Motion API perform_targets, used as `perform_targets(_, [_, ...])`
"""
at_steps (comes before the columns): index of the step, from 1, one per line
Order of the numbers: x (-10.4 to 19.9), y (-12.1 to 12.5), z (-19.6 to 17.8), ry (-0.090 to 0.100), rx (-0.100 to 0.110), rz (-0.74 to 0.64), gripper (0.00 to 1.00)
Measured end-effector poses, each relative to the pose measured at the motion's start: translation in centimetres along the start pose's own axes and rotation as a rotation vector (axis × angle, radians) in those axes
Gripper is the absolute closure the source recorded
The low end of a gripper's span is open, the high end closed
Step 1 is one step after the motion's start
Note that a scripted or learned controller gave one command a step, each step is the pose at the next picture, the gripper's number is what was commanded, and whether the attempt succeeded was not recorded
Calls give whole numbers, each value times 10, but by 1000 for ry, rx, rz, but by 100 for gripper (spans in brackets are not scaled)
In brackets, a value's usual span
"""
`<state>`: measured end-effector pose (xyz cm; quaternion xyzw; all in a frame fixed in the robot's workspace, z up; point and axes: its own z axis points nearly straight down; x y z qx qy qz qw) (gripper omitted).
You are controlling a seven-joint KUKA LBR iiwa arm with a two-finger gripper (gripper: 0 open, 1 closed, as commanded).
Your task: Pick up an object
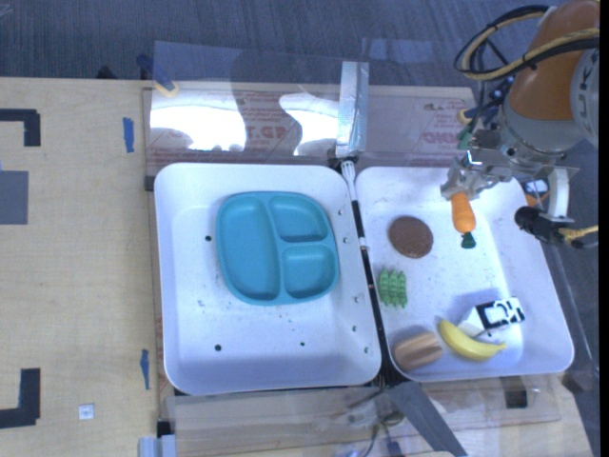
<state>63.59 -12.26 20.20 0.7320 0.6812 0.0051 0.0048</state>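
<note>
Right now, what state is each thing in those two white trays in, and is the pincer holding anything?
pincer: raised over the right bin, shut on the carrot
carrot: hanging upright, green top down
blue divided plate: flat in the left bin, nothing on it
brown disc: lying flat
green toy: lying loose
banana: on its side
bread roll: beside the banana

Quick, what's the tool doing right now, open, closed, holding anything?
Tool: shut on the carrot, which hangs upright from its fingers above the right bin, near the brown round cookie.
</note>
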Motion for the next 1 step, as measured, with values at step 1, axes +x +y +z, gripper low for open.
perform_targets(1, [-22, 5, -67, -3, 7, 138, 100])
